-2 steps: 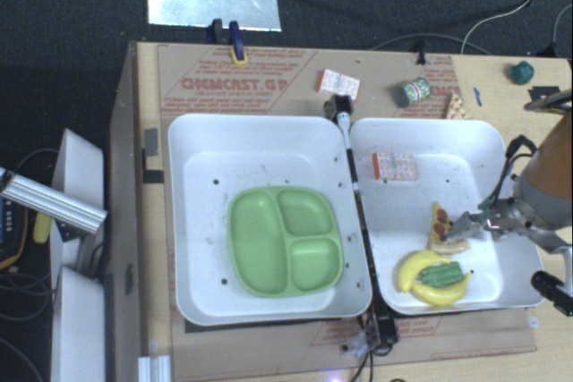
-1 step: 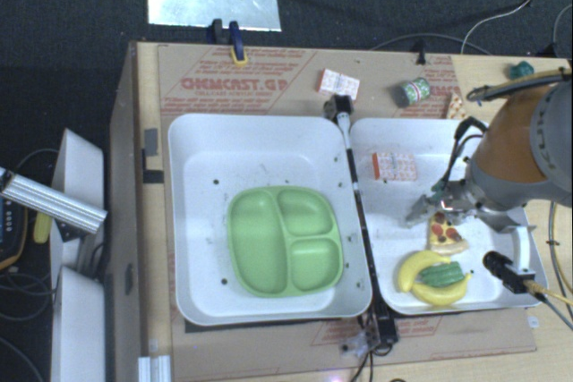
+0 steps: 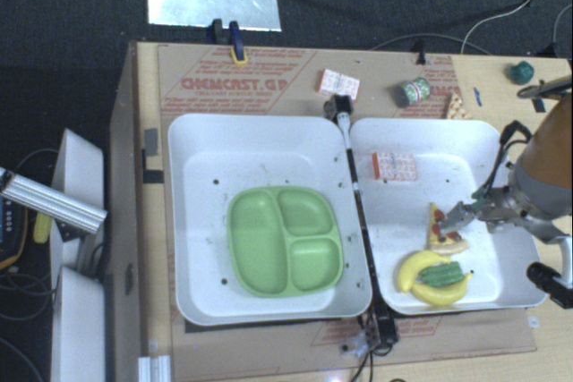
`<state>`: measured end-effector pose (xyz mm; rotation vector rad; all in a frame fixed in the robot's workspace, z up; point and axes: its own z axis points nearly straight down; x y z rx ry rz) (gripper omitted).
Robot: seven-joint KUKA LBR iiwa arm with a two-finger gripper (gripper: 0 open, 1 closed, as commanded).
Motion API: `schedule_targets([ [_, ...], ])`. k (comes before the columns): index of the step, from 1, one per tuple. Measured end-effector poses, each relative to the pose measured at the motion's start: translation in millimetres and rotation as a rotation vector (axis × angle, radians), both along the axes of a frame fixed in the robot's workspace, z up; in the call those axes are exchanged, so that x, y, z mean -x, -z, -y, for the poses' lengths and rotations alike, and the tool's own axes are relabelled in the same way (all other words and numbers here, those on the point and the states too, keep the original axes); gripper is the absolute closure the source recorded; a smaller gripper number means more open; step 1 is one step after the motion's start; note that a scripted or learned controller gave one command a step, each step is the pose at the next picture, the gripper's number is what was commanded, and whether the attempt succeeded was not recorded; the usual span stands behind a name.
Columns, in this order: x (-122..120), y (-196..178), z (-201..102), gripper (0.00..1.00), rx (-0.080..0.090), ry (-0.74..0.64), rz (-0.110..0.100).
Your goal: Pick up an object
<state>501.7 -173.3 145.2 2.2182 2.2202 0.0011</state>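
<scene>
Seen from above at a slant: gripper (image 3: 458, 215) reaching in from the right over the right bin (image 3: 483, 139), fingertips low near the bin floor; open or shut, cannot tell at this size. Just to the gripper's left and slightly below, a pizza slice toy (image 3: 441, 231), close to the fingertips, contact unclear. Further below the gripper, a yellow banana (image 3: 414, 269) with a green vegetable piece (image 3: 442, 275) lying across it, both near the bin's front wall. Up and left of the gripper, a small red-and-white packet (image 3: 395, 165) flat on the bin floor. Well to the gripper's left, beyond the divider, the left bin (image 3: 206, 148) holding a green sectioned plate (image 3: 285, 241). Behind the gripper, up on the bench, a small can (image 3: 414, 90) and a white card (image 3: 338, 84).
</scene>
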Motion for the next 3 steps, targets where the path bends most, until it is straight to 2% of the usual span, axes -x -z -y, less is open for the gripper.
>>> schedule_targets([
  [1, -26, 42, -23, 0.0, -0.002, -0.003, -0.002],
  [2, -12, 27, -31, 0.0, -0.002, -0.001, -0.002],
  [3, -22, 61, 17, 0.0, 0.0, 0.0, -0.001],
])
